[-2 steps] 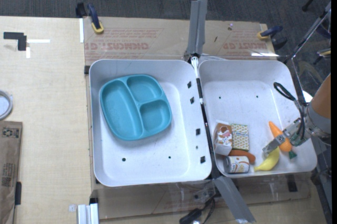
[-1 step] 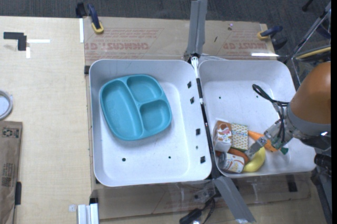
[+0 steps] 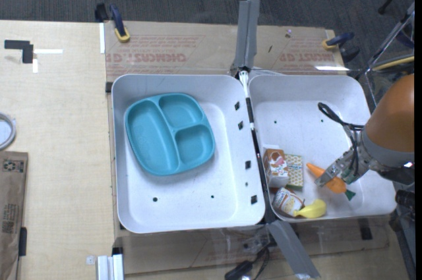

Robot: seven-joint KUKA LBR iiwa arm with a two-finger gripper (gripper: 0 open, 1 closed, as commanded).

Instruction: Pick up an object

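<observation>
My gripper [image 3: 337, 171] reaches in from the right and sits low in the right bin [image 3: 297, 107], directly over an orange carrot-shaped toy [image 3: 319, 172] with a green tip [image 3: 349, 194]. The gripper covers the toy's middle, and I cannot tell if it holds it. Left of the toy lie a small printed carton [image 3: 275, 165] and a tan cracker-like piece [image 3: 294, 164]. Near the bin's front edge a yellow banana [image 3: 312, 209] lies against a small white cup [image 3: 286, 200].
A blue divided plate [image 3: 171, 134] lies in the left bin [image 3: 132, 199]. A raised divider [image 3: 246, 120] separates the two bins. A black cable [image 3: 333, 116] loops from the arm over the right bin's back right. Clamps hold the cardboard behind the bins.
</observation>
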